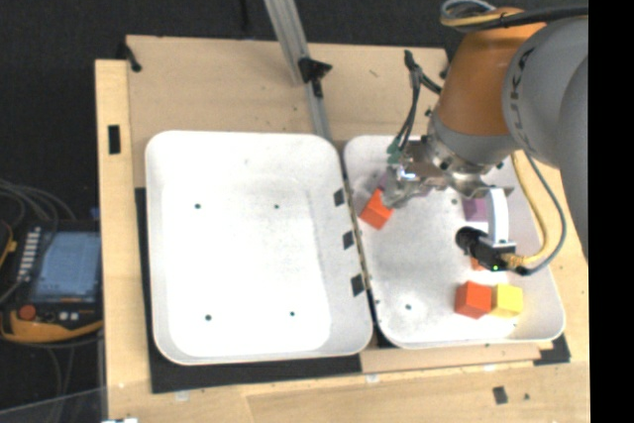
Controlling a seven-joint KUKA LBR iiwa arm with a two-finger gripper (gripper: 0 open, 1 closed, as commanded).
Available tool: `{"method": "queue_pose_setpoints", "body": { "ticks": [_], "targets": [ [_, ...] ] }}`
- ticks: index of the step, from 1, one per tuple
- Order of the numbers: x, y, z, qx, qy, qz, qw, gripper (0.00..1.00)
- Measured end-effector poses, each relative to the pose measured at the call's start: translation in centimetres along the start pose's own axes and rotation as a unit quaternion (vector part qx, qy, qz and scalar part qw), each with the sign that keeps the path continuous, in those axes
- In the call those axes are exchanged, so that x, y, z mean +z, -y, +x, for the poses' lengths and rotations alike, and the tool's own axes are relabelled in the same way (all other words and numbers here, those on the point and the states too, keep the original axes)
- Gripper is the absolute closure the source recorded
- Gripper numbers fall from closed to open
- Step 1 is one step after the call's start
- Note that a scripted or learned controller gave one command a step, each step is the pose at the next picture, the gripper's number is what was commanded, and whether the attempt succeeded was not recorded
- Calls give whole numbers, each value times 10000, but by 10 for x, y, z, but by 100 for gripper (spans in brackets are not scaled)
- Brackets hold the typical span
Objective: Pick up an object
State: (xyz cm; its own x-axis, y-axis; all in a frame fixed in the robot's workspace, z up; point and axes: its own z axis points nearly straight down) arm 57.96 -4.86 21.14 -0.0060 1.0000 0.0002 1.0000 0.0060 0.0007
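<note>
Leftmost on the desk sits one shallow white bin [243, 243]; beside it, a second white bin [436, 317] carries my work. My hand [396, 188] hovers just above one small orange block [373, 210]; whether it's clenched, I cannot tell. Next, I judge: descend, grip. Farther right: one orange cube [474, 298], one yellow cube [508, 299].

The wooden bench [218, 84] carried two shallow white bins side by side, touching along their inner edges: the left bin [248, 243] and the right bin [426, 312]. A slanted metal post [282, 5] rose from the bench behind them.
</note>
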Motion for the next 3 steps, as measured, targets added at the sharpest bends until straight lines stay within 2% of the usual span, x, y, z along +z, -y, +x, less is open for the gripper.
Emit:
{"method": "queue_pose_setpoints", "body": {
  "ticks": [1, 2, 3],
  "targets": [
    [5, -4, 51, -3, -3, 6, 10000, 100],
    [-9, -7, 95, -7, -9, -5, 10000, 100],
    [-7, 1, 146, -10, -8, 4, 10000, 100]
  ]
}}
